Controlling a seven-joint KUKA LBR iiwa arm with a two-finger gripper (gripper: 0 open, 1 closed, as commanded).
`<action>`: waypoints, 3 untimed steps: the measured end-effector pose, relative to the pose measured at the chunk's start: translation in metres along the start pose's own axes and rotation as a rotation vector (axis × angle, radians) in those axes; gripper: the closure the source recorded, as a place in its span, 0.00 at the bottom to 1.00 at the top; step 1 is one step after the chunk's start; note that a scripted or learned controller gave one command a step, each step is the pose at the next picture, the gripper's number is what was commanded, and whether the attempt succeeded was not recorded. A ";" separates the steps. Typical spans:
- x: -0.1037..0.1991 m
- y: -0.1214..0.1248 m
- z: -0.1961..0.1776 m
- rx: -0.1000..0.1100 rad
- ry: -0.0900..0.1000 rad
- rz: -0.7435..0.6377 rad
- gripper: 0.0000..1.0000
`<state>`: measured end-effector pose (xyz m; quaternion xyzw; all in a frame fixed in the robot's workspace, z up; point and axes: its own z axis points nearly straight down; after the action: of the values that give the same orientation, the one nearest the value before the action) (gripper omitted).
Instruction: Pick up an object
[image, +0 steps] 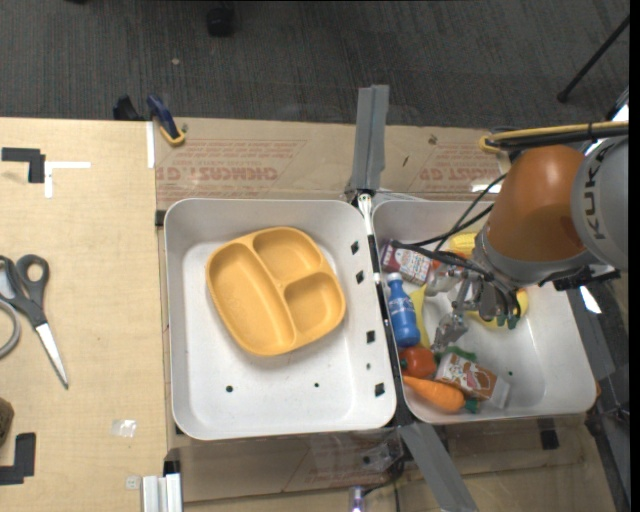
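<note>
Right white bin (545, 385): pincer (458, 322) low among clutter; can't tell how it's set or whether it grips anything.
Pick candidates, all in right bin: blue plastic bottle (402, 312) w/ white cap, left of pincer; red-labelled flat packet (468, 378) just below it; orange carrot-shaped toy (433, 393) at front wall; yellow item (462, 242) behind.
Left white bin (190, 390): yellow three-compartment plate (276, 290).
Risk, prob.: items crowded, so closing may nudge a neighbour or slip off flat packet.
</note>
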<state>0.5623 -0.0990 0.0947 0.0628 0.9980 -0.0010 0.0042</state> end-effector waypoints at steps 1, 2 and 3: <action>-0.078 0.003 0.002 -0.001 0.003 0.013 0.00; -0.058 0.010 0.002 -0.001 0.004 0.062 0.00; -0.044 0.010 0.003 -0.001 0.007 0.196 0.00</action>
<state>0.6076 -0.0949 0.0921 0.1601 0.9871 0.0001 0.0010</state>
